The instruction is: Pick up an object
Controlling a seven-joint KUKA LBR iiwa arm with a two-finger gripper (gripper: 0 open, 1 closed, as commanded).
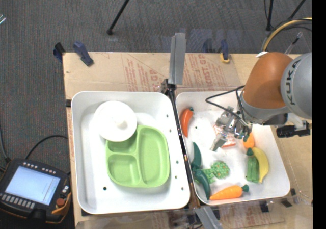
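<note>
**Asker:** Jaws first: are they gripping anything?

**Gripper:** I'm hanging my gripper [222, 138] low over the middle of the right bin [282, 182], tilting toward its left wall. From this slant I cannot tell how wide my jaws are standing, and I'm seeing nothing between them, so I'm claiming no hold.

**Asker:** What's lying around, going from the left?

**Gripper:** The left bin [81, 172] is carrying a white dish [116, 120] near its far left corner, overlapping a green divided tray [138, 157] at its centre. I'm judging both too broad and flat for me. In the right bin, an orange pepper [186, 120] is leaning by the left wall. A toy broccoli [220, 169] is sitting toward the near edge, and a carrot [229, 192] is lying along that edge. A banana [261, 164] is curving near the right wall.

**Asker:** So which one are you going for?

**Gripper:** Probably the red-and-white packet [229, 141], which is lying directly under me, mid-bin. It's sitting apart from the broccoli, so I'm expecting room to close. It's flat, though, and may be slipping away.
</note>
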